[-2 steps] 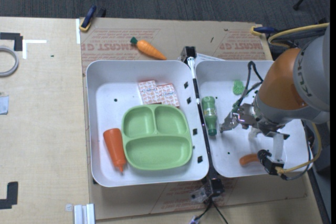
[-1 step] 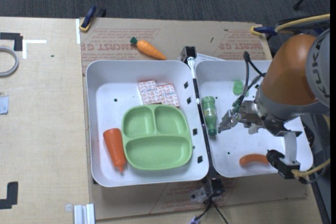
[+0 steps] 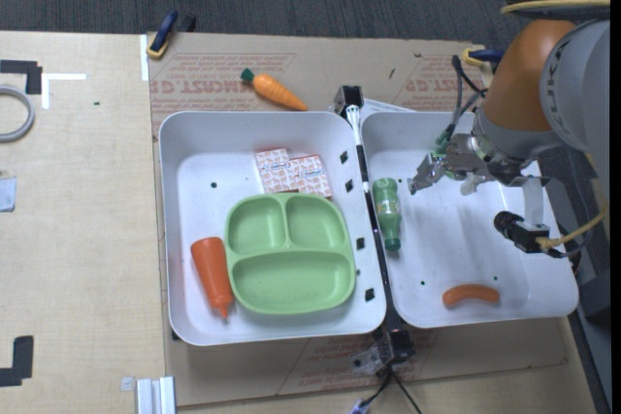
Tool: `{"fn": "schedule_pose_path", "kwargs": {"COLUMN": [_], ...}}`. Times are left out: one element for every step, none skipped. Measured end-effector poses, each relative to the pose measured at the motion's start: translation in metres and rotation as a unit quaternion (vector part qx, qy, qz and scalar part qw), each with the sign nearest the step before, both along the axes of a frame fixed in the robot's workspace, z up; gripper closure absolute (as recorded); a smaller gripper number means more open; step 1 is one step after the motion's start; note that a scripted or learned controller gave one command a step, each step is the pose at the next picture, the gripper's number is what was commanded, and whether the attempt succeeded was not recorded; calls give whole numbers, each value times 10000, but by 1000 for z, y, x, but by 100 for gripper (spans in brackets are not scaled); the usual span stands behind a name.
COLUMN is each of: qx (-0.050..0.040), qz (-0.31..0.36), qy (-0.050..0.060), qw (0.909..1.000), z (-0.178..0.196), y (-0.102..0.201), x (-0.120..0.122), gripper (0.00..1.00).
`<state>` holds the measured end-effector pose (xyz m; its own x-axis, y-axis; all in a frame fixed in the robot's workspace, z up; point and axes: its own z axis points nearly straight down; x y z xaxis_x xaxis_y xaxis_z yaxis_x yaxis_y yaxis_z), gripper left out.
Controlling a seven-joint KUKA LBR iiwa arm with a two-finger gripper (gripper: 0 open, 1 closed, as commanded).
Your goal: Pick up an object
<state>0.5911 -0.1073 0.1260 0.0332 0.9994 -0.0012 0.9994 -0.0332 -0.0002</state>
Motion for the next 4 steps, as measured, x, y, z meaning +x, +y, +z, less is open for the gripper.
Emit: {"fn": "schedule_pose_path", "kwargs": {"qx": [9,2,8,2], "qz": [-1263,-1345,-379,-589], "qy": [10,-1,1,1], "qw": [9920,9909,9993,9983], "z": [-34,62,-31,-34], "y": [2,-33,-2,6], "x": [-20,-84,-114,-22], "gripper": [0,0,0,0]}}
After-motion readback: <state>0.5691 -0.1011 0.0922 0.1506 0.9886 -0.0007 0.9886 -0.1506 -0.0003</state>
